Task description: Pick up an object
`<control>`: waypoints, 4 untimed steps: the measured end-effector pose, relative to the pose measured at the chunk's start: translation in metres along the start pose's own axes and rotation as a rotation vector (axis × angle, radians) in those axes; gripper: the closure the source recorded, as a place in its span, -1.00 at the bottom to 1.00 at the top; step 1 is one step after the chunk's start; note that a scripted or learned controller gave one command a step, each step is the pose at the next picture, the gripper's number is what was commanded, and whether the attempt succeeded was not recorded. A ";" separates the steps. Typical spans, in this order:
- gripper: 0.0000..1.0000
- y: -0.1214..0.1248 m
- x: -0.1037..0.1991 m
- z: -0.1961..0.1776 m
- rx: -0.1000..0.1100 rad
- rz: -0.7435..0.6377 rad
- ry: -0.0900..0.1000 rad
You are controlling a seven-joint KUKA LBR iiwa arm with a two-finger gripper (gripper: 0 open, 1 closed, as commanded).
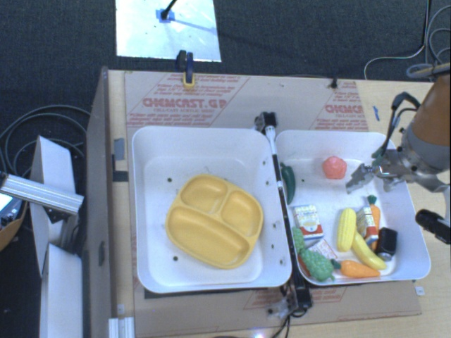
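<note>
Broccoli (pixel 316 265) front edge | gripper (pixel 358 178) splayed, holding nothing, above right bin (pixel 416 210)

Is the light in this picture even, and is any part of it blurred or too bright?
Camera view: the light is soft and mostly even; the white bins look bright but keep their detail, and the yellow tray throws only a faint shadow. The small toys at lower right are soft, the carrot among them, and the gripper is slightly blurred.
</note>
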State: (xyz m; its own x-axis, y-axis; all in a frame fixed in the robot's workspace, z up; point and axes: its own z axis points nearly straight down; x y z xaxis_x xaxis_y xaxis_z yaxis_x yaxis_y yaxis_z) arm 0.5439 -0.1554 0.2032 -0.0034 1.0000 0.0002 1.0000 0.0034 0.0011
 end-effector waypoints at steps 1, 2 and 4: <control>-1.00 -0.010 0.018 0.078 0.006 0.002 0.002; -1.00 -0.018 0.011 0.102 -0.015 -0.002 -0.004; 1.00 -0.032 0.017 0.103 -0.020 0.002 -0.008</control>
State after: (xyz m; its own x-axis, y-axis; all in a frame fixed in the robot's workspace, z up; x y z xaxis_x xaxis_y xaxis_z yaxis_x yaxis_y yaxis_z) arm 0.5123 -0.1384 0.1003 -0.0010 1.0000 -0.0081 0.9998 0.0012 0.0207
